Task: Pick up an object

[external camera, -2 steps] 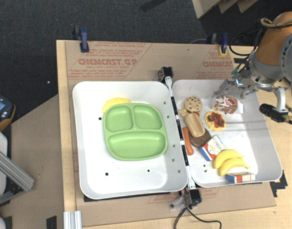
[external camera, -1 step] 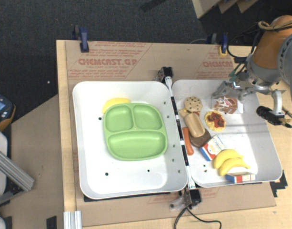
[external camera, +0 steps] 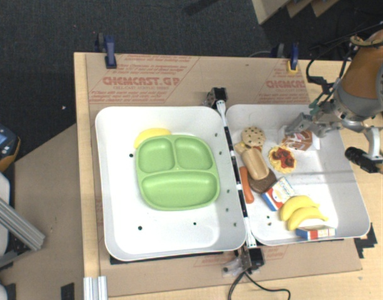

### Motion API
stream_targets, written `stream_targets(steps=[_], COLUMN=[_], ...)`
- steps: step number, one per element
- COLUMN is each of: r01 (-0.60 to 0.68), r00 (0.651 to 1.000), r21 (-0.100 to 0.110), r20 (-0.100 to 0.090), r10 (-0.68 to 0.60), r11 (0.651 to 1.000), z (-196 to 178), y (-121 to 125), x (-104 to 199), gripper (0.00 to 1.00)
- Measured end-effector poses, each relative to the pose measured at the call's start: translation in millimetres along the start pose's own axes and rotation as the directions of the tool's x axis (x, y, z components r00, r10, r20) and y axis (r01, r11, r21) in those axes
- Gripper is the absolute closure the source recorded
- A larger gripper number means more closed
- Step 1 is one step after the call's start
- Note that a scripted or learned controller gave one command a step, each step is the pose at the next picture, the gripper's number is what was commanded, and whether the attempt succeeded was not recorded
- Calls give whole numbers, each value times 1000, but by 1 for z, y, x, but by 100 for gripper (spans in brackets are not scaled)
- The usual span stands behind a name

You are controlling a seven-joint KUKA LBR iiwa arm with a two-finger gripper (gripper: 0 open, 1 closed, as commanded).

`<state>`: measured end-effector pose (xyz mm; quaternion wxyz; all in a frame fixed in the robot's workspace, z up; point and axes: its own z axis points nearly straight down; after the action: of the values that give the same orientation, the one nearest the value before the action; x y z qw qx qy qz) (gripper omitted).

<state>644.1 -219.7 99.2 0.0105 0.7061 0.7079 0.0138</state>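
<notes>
Overhead slanted view of the surface [external camera: 179, 74], a brown board bearing two shallow white bins side by side. The left bin [external camera: 116, 230] contains a green divided plate [external camera: 177, 170] with three compartments, lying flat near the bin's middle; a yellow object [external camera: 152, 134] shows just past the plate's upper left rim, partly hidden by it. The right bin [external camera: 347, 192] contains a cluster of toy foods along its left half: a chocolate-chip cookie [external camera: 253, 135] at the top, a tan bread-like piece [external camera: 254, 162] just below it, resting against a dark brown item [external camera: 264, 182], and an orange carrot-like stick [external camera: 248, 191] lying along the bin's left wall. To the right of these lie a small pizza slice [external camera: 282, 158] with red topping, a small white, red and blue box [external camera: 277, 194], a yellow banana bunch [external camera: 302, 212], and a flat red and blue packet [external camera: 316, 232] touching the bananas at the bin's lower edge. The hand [external camera: 302, 129] reaches in from the right, over the bin's upper part, with a red and white packet [external camera: 298, 142] just beneath its tip; whether its fingers are spread or closed cannot be told, nor whether they touch the packet. The pizza slice lies just below and left of the hand.
</notes>
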Motion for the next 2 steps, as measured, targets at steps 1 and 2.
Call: stream_targets(steps=[1,2], r01=[1,1], r00=[1000,1000], r21=[13,27], r20=[14,6], r10=[-2,-1], r11=[1000,1000], z=[2,3], y=[30,24], x=[31,34], gripper=[0,100])
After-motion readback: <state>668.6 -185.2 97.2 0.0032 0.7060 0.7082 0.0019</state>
